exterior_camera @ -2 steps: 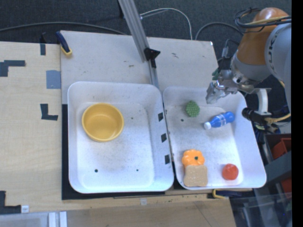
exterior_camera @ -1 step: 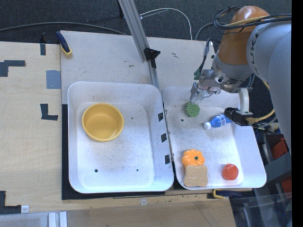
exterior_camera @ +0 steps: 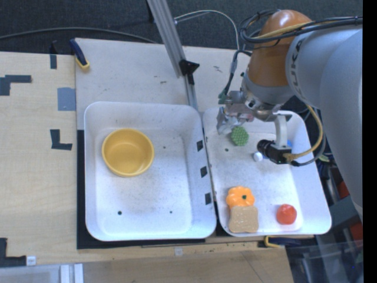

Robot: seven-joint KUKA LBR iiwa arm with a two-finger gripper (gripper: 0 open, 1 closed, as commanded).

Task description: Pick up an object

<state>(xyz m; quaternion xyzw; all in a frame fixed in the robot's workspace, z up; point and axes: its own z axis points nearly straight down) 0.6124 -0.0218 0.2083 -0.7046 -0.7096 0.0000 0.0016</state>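
My gripper (exterior_camera: 225, 122) hangs low over the far left corner of the right bin (exterior_camera: 306, 217). A small green bumpy object (exterior_camera: 239, 136) lies on the bin floor just below and to the right of the gripper tip, very close to it or touching. Nearer the front of the same bin sit an orange pepper-like toy (exterior_camera: 240, 197), a tan bread slice (exterior_camera: 243, 220) right under it, and a red tomato-like ball (exterior_camera: 286, 214). A small white piece (exterior_camera: 257, 156) lies mid-bin.
The left bin (exterior_camera: 94, 217) holds a yellow bowl (exterior_camera: 128, 152) at its left side. A slanted metal pole (exterior_camera: 171, 34) rises behind the bins. The arm's grey body and cables (exterior_camera: 306, 152) cover the right bin's far right part.
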